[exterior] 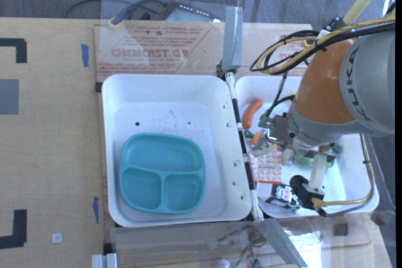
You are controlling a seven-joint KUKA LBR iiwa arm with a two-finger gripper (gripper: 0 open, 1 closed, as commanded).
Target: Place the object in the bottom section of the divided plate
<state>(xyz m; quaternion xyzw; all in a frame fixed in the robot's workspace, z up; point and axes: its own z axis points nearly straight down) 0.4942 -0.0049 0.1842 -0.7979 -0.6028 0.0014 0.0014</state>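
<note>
The divided plate (163, 174) sits toward the left bin's (125, 97) front-left corner, open floor behind it. The arm (333, 91) hangs over the right bin (370, 188), its gripper (295, 150) above small objects (271, 166) crowded near the dividing rim; grasp state can't be told.

plate (162, 174): teal, rounded, three sections, lying flat in the left bin, well away to the left of the gripper
plate sections: one long section at the top, two smaller ones side by side at the bottom, all bare
object: cannot tell which item in the right bin it is
</note>
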